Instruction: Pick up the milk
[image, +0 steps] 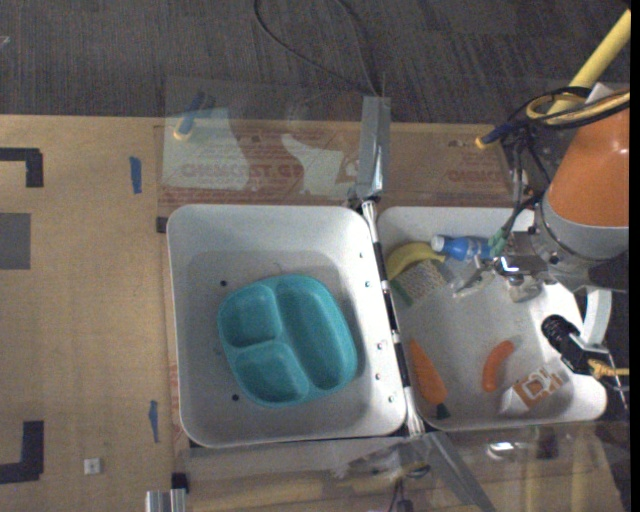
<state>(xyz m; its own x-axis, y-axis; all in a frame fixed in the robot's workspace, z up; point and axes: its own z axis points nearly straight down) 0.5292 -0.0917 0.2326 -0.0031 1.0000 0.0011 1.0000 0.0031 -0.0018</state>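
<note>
Wooden bench (90, 330), 2 white bins. Milk (533, 386) lies in right bin's (470, 420) near corner. Gripper (492, 268) hangs above blue-capped bottle (462, 245); grip state unclear. Advice: shift toward near corner, descend squarely over carton.

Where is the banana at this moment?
The banana lies in the right bin, in its upper-left corner close to the divider between the bins, just left of the blue-and-white bottle.
</note>
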